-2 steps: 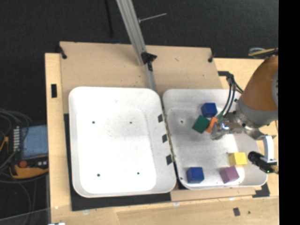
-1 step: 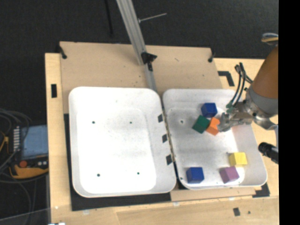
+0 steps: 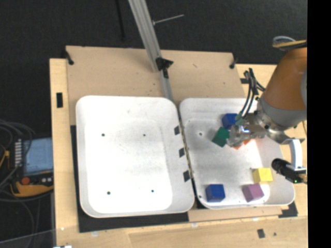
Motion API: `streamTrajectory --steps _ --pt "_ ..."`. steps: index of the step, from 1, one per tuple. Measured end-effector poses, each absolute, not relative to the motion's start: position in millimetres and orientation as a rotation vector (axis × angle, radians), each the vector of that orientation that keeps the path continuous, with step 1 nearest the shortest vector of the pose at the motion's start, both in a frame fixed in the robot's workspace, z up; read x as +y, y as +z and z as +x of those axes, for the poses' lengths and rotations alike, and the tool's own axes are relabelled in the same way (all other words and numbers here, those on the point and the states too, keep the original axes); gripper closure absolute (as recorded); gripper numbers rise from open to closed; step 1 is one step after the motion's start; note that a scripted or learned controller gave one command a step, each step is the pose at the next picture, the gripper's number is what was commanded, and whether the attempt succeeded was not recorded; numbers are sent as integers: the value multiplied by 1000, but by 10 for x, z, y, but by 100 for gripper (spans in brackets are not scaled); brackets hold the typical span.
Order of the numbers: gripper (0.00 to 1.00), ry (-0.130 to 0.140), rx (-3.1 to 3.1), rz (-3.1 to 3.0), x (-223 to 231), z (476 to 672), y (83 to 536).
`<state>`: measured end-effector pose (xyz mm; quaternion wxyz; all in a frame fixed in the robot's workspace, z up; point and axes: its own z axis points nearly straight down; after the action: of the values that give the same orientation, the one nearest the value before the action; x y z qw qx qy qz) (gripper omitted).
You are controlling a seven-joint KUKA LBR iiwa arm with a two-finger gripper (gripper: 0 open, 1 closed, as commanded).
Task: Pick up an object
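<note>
In the right bin: the gripper (image 3: 239, 136) sits low in the upper middle part of this bin (image 3: 202, 113).
Arm: it is grey with an orange band (image 3: 289, 81) and comes in from the right edge of the frame.
Fingers: it is too hard to tell if they are apart or together.
Green block (image 3: 221, 137): it is just left of the gripper, touching or nearly touching it.
Blue block near the gripper (image 3: 229, 120): it is just above the green block, close to the gripper.
Orange bit (image 3: 238, 145): a small orange thing peeks out right under the gripper.
Yellow block (image 3: 263, 175): lower right of the right bin.
Purple block (image 3: 252, 192): just below the yellow block.
Second blue block (image 3: 215, 192): bottom of the right bin, left of the purple block.
Left bin (image 3: 129, 154): it is white and sits beside the right bin.
</note>
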<state>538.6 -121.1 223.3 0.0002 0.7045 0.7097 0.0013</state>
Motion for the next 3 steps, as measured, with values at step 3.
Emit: streamTrajectory --steps 3 --pt "100 3 2231 2212 391 5319 2450"
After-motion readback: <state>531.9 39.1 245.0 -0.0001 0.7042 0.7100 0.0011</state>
